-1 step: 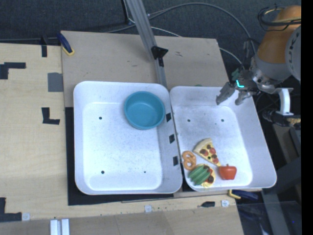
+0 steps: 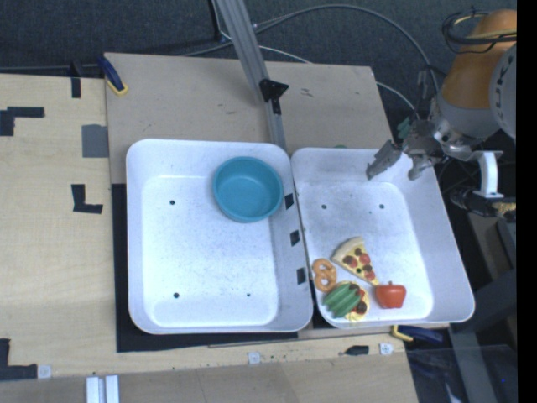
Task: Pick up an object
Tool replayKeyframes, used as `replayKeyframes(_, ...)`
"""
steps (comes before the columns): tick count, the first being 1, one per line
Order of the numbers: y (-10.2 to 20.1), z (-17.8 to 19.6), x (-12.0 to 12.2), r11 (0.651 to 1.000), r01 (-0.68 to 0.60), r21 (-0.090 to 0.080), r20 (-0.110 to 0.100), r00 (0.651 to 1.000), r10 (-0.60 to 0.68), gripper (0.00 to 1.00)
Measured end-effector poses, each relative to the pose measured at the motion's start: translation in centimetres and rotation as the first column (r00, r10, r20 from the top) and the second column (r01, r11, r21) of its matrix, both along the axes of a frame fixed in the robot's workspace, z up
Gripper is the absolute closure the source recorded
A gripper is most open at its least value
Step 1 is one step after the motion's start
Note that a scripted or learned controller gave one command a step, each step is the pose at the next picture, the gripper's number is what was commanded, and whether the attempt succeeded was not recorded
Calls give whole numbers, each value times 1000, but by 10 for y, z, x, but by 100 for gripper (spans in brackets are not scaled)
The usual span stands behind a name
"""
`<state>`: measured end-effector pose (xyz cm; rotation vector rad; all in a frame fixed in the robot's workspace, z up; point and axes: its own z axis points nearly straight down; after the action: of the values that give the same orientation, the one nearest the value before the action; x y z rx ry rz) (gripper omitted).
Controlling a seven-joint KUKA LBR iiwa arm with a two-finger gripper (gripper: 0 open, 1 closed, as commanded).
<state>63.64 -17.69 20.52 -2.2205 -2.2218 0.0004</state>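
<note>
My gripper (image 2: 398,165) hangs over the far right corner of the right bin (image 2: 436,225), its two fingers spread apart with nothing between them. Well below it, at the bin's near end, lie a pizza slice (image 2: 356,258), a pretzel (image 2: 324,272), a green vegetable piece (image 2: 343,299) and a red tomato-like piece (image 2: 390,294). A blue bowl (image 2: 247,188) sits in the far right part of the left bin (image 2: 168,259).
A grey metal post (image 2: 252,53) slants up from between the bins at the back. Cables (image 2: 352,19) run across the dark floor behind. Black tape marks (image 2: 84,198) lie on the bench at the left.
</note>
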Motion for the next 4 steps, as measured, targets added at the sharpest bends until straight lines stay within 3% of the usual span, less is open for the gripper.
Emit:
replayKeyframes(2,-4,-107,6,1000,0,1,-5,1000,0,0)
replayKeyframes(3,-3,-117,6,1000,-1,-1,0,1000,1,0)
replayKeyframes(4,-3,-106,6,1000,-1,-1,1,1000,1,100)
